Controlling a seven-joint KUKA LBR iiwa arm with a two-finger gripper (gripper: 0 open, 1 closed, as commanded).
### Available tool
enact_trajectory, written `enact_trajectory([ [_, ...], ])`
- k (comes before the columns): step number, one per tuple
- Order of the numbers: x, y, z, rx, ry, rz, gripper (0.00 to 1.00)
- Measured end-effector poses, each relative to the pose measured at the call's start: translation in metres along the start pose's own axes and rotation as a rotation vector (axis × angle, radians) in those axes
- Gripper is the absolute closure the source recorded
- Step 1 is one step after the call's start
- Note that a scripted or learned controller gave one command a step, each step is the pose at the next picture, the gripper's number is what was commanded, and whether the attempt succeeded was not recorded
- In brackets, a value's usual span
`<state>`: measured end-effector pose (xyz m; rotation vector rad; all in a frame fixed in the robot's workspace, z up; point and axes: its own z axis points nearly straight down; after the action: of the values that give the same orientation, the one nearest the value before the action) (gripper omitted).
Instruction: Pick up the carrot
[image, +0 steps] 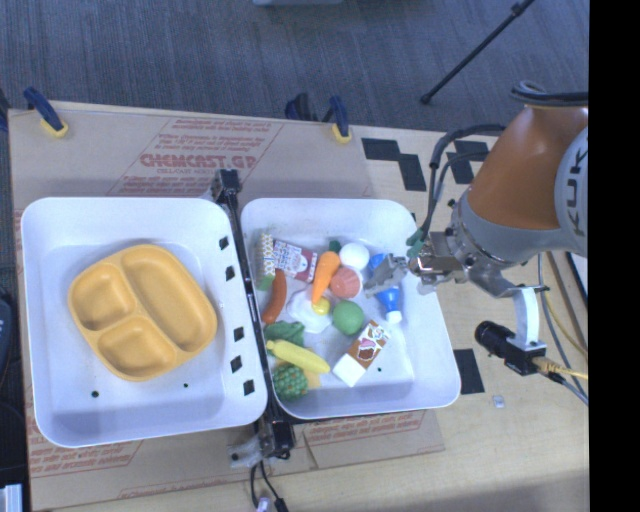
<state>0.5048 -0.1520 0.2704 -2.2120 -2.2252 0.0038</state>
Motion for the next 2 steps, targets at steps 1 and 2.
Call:
enact_trajectory([
  [1, 0.062, 0.02, 0.09, 0.001, 0.0, 0.006, 0.0],
  [2, 0.017, 0.107, 0.161, 0.001, 0.0, -0.005, 0.0],
])
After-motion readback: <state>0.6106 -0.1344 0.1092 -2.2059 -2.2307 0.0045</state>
